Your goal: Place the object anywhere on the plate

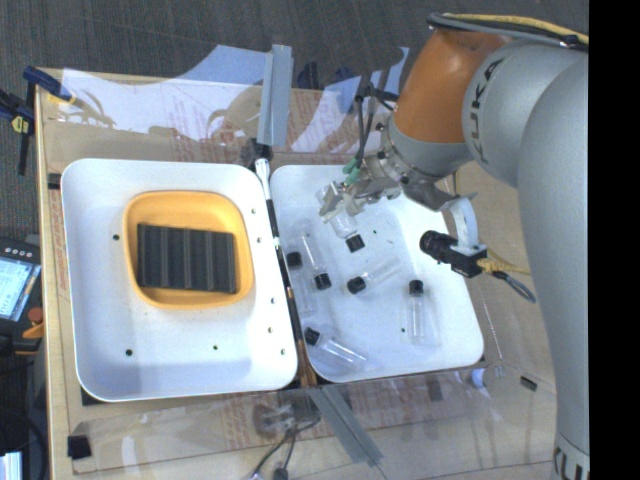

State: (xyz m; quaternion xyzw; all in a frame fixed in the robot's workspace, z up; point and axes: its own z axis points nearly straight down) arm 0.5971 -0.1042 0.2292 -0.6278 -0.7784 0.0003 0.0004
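The jaws (pixel 343 200) sit low over the far part of the right bin (pixel 465 340), but the metal hardware around them is too cluttered to read, so I cannot tell whether they are parted or closed, or whether anything is between them. Just beside and below them lie several small clear vials with black caps scattered across the bin floor: one vial (pixel 350 236) almost under the jaws, another vial (pixel 416 308) toward the near right, and a further vial (pixel 335 351) close to the near edge. These look light, rigid and slick, probably glass or hard plastic, so they would likely roll or squirt out under a careless pinch; a hold across the middle of the barrel, jaws square to its length, seems the safest bet. The arm (pixel 520 98) comes in from the right, its orange band above a wrist bent steeply downward. Well apart, in the left bin (pixel 85 268), rests the yellow plate (pixel 150 213) carrying a dark ribbed insert (pixel 188 258). Both bins sit side by side on the tabletop (pixel 150 103).
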